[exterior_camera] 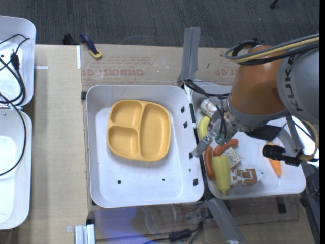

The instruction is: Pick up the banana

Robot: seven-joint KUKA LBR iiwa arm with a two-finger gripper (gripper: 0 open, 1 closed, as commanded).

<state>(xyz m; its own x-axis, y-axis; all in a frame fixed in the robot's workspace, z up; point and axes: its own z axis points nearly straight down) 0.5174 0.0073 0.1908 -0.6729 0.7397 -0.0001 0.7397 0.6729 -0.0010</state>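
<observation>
On the near side of the right bin [292,184] lie a yellow bottle [221,173], a red hot dog [208,161] just left of it and a small toy box [243,176] to its right. A carrot [274,165] lies further right. The left bin [101,151] holds a yellow divided plate [138,129].

The arm [264,85] comes in from the right and bends down over the right bin. Its gripper [214,134] points down and left, close over the banana [203,126]. The banana lies by the bin's left wall, just past the hot dog. I cannot tell how far the gripper is open, or if it grips anything. A blue and yellow tool [90,46] lies on the far part of the table [56,136].
</observation>
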